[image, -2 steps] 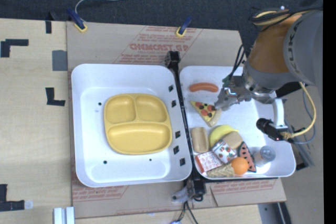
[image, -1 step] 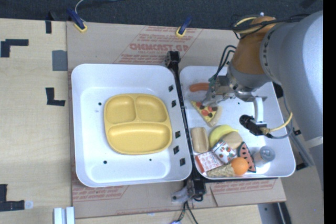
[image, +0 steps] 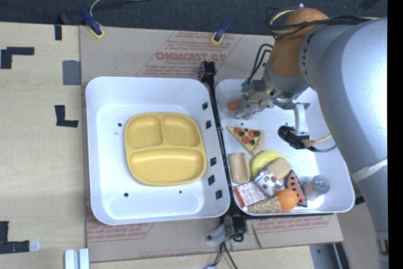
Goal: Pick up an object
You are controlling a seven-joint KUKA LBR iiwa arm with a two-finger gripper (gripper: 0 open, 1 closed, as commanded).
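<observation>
Counter: brown cardboard sheet over pale wood, two blue-and-yellow clips along its far edge, dark carpet beyond.
Bins: two, side by side; the left bin (image: 104, 135) holds one yellow divided plate (image: 165, 148), the right bin (image: 340, 192) holds the toy food.
Arm: one grey arm (image: 352, 91) with an orange band, reaching in from 3 o'clock, wrist bent down over the far part of the right bin.
Gripper: the gripper (image: 250, 104) sits low near the bin's 11 o'clock corner; whether the fingers are spread or closed I cannot tell (cables and the wrist housing clutter that spot), and nothing is clearly seen between them.
Nearest object: a small orange-red piece (image: 233, 106) lies just beside the gripper at its 9 o'clock, close to the divider between the bins.
Next nearest: one pizza slice (image: 245, 135) at the gripper's 6 o'clock, long axis running roughly 10 to 4 o'clock.
Further pile: well apart toward 5 o'clock, one bread roll (image: 238, 167), one banana (image: 266, 159), one orange ball (image: 287, 199), one printed carton (image: 268, 183).
Judgement: the orange-red piece looks the likeliest target, needing only a short shift toward 9 o'clock.
</observation>
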